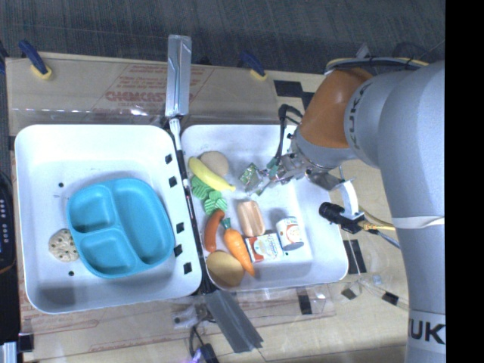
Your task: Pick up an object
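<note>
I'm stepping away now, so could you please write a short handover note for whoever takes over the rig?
Gripper: low in the right bin, by a small green packet; finger state unreadable, no grasp confirmed.
Right bin: banana, carrot, sausage, bread slice, small can.
Left bin: blue divided plate, cookie.
Done: nothing visibly lifted.
Left: pick up an object.

The table [106,82] is a light wooden board with faint red printing near its far edge. Two shallow white bins rest directly on it, side by side and touching: the left bin [38,225] and the right bin [321,240]. A grey metal bar [178,74] lies along the seam at the far side, and blue clamps [35,57] grip the table's far edge.
</note>
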`<state>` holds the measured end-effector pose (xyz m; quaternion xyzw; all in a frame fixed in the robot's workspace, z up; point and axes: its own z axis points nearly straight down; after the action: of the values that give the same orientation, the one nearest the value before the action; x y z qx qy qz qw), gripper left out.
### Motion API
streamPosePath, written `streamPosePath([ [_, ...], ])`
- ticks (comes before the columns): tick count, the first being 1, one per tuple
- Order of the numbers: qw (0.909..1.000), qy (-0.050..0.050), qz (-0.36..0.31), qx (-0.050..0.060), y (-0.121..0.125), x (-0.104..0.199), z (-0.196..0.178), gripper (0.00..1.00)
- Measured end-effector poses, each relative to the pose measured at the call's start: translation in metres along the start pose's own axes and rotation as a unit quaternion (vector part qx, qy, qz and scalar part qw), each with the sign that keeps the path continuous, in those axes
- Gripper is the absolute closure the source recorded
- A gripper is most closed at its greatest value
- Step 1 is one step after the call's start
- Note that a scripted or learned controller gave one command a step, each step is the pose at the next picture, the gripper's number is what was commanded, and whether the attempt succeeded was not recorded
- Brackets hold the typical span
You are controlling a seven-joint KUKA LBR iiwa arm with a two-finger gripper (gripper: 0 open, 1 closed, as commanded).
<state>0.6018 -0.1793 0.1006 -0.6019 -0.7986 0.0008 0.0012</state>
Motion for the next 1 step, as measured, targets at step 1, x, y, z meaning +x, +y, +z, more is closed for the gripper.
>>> streamPosePath([
  [1, 0.9999, 0.000, -0.011, -0.001, 0.0568, 0.0580, 0.0099, 1.00],
])
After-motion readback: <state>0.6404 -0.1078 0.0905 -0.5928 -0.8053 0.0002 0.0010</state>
